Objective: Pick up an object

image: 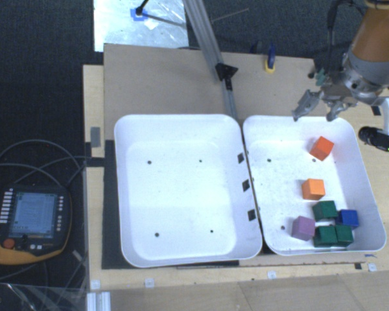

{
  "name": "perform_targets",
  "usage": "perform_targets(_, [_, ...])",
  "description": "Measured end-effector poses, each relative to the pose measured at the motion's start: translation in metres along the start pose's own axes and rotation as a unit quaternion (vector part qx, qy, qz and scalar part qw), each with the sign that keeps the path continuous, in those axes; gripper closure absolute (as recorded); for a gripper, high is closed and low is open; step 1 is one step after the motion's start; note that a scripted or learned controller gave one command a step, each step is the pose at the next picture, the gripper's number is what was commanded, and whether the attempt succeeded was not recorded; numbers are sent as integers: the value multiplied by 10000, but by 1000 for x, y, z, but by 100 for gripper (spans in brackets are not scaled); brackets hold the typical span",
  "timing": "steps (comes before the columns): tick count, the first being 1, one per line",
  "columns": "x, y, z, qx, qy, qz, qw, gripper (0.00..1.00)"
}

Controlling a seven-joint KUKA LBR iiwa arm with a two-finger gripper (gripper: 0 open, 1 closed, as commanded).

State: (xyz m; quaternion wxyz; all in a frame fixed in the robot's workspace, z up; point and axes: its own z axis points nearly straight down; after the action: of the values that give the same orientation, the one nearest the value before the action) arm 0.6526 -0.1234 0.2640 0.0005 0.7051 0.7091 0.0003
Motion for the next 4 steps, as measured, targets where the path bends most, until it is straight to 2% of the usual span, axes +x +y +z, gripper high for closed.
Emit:
perform_targets(1, [0,0,0,1,-2,1,10000,0])
perform_targets(4, [-7,-9,172,21,2,14,10000,0])
